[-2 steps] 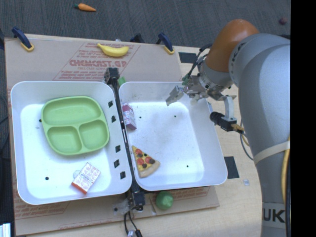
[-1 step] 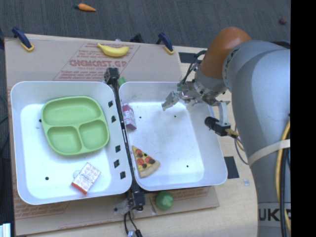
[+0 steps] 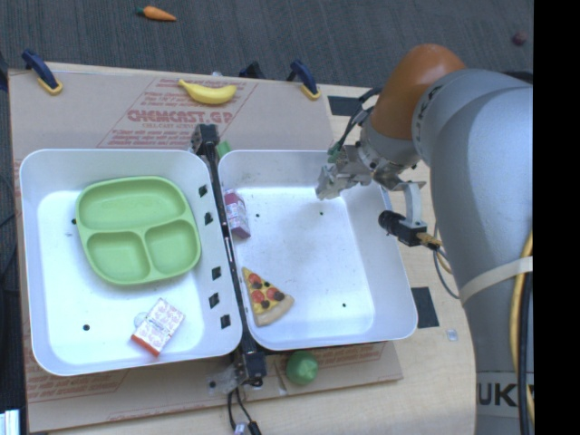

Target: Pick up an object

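Note:
My gripper (image 3: 328, 187) hangs over the far right part of the right bin (image 3: 381, 284), near its back wall, with nothing visible between its tips. A pizza slice toy (image 3: 265, 296) lies at the bin's near left. A small dark red packet (image 3: 236, 214) rests against the bin's left wall, well left of the gripper. In the left bin (image 3: 36, 243) sit a green divided plate (image 3: 138, 228) and a red and white packet (image 3: 159, 324).
A toy banana (image 3: 208, 90) lies on the cardboard behind the bins. A green ball (image 3: 302, 367) sits on the cardboard in front of the right bin. An orange carrot toy (image 3: 157, 13) lies on the floor. Blue clamps (image 3: 42, 71) hold the cardboard's back edge.

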Action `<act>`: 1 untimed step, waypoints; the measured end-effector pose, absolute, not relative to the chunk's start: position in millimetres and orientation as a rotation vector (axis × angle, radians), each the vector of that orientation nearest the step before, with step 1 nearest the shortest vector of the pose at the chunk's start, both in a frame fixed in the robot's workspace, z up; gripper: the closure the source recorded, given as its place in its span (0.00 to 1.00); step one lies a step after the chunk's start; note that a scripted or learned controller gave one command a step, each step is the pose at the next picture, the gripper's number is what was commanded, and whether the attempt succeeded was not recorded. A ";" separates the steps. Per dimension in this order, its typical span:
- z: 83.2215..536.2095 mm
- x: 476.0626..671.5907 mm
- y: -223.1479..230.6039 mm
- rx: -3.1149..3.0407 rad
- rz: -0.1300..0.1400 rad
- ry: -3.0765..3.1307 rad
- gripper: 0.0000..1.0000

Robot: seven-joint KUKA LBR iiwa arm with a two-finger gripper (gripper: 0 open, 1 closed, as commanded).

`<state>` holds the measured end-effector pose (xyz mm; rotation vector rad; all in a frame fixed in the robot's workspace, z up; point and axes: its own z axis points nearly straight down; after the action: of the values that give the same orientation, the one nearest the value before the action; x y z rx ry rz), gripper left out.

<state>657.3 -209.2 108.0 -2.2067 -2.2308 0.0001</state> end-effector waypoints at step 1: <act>107.8 657.2 -209.1 -2.206 0.000 -2.231 0.00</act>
<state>657.2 -209.1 107.8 -2.2058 -2.2311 0.0003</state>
